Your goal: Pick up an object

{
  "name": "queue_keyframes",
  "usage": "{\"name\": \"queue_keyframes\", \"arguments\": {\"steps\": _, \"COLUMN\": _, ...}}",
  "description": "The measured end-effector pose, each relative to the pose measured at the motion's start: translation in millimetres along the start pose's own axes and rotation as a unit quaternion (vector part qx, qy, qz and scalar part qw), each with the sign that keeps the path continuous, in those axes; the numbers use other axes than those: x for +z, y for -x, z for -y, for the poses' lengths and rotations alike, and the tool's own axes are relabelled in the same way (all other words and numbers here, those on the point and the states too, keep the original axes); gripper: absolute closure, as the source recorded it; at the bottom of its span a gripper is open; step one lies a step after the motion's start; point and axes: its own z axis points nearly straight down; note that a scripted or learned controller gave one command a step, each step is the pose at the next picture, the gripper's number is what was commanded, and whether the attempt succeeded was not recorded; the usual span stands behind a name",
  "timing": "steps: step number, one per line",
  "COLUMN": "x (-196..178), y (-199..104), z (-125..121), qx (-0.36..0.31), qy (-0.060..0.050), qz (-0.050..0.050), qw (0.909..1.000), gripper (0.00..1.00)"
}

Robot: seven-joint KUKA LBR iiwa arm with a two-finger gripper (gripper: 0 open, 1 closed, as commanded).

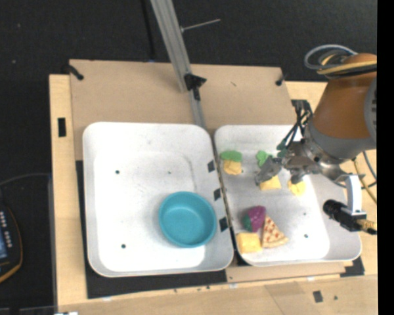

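Two shallow white bins, smooth plastic with rounded corners, lie side by side on a tan bench [62, 176]. Within the left bin [118, 149], near its front, stands one teal bowl [186, 218], round, glossy and upright, the sole item there. Scattered across the right bin [328, 241] are small toy food pieces of matte, foam-like appearance. One yellow block topped with green [232, 163] sits near the bin's left wall at the rear; one small green piece [262, 157] lies just to its right. Two yellow chunks occupy the middle: one yellow cube [270, 184] directly beneath the gripper [285, 167] and one smaller yellow piece [297, 188] just to its right. At the front, three items cluster together: one purple piece with a green edge [255, 216], one triangular pizza slice [272, 232] with a dotted orange surface, and one yellow wedge [249, 243], each touching or nearly touching its neighbour. The arm [341, 113], grey metal with a broad orange band, reaches in from the right, its gripper low over the middle chunks. The dark fingers appear spread, one tip close to the yellow cube, but nothing is visibly pinched between them. One slanted grey metal pole [174, 41] crosses the rear of the bench.
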Motion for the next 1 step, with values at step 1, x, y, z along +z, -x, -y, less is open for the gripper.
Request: {"name": "queue_keyframes", "arguments": {"steps": 1, "x": 0.1, "y": 0.1, "z": -0.1, "qx": 0.001, "qy": 0.0, "qz": 0.0, "qw": 1.0, "gripper": 0.0}}
